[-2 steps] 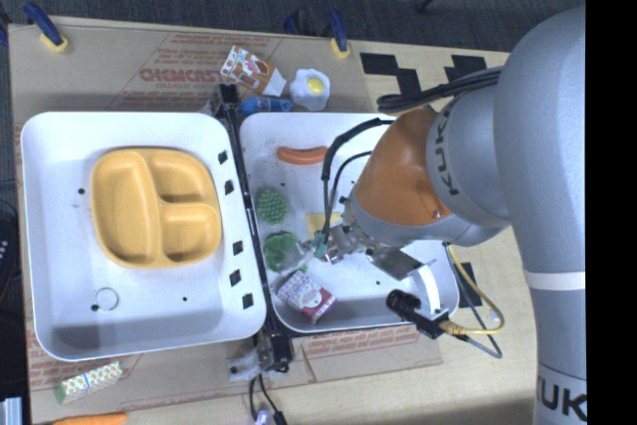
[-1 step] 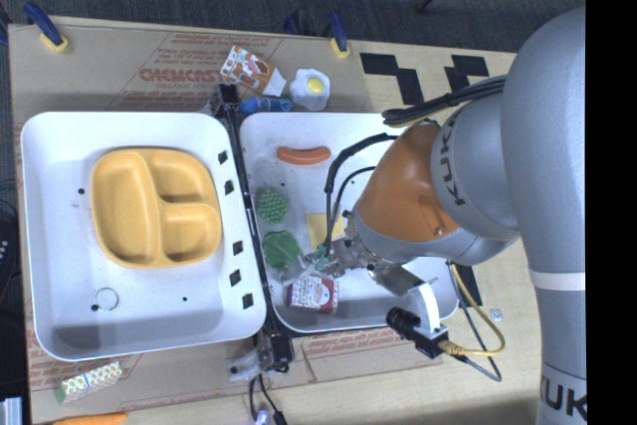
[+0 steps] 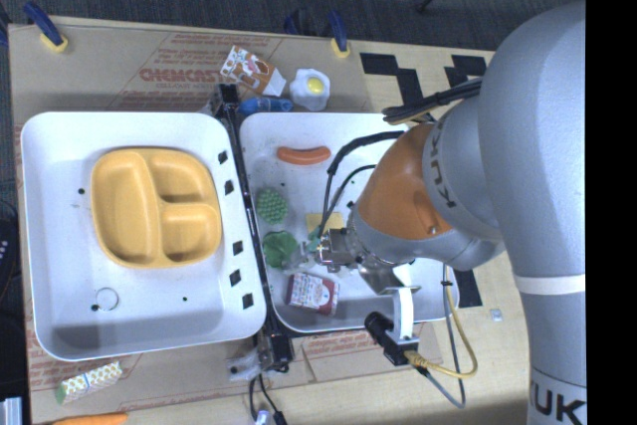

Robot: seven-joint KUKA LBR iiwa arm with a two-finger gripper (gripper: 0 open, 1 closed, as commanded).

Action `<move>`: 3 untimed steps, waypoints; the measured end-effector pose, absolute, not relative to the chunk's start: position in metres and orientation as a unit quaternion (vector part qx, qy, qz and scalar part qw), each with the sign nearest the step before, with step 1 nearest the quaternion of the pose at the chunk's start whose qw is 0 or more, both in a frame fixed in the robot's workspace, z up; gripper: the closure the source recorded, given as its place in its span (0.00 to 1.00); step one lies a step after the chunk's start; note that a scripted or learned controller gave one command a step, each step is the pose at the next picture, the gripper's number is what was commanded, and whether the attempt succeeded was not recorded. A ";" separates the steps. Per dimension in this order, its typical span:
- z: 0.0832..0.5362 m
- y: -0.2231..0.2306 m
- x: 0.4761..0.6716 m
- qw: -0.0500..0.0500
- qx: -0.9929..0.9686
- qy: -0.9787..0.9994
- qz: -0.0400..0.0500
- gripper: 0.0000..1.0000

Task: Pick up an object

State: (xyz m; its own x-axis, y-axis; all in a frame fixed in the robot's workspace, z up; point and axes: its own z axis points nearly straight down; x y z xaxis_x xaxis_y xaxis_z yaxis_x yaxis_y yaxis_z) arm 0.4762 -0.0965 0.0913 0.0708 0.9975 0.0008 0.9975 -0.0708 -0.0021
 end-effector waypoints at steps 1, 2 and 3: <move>0.091 -0.092 0.485 0.002 -0.802 -0.597 0.001 0.00; 0.092 -0.112 0.570 0.002 -0.774 -0.634 0.001 0.00; 0.092 -0.141 0.655 0.000 -0.687 -0.726 0.000 0.00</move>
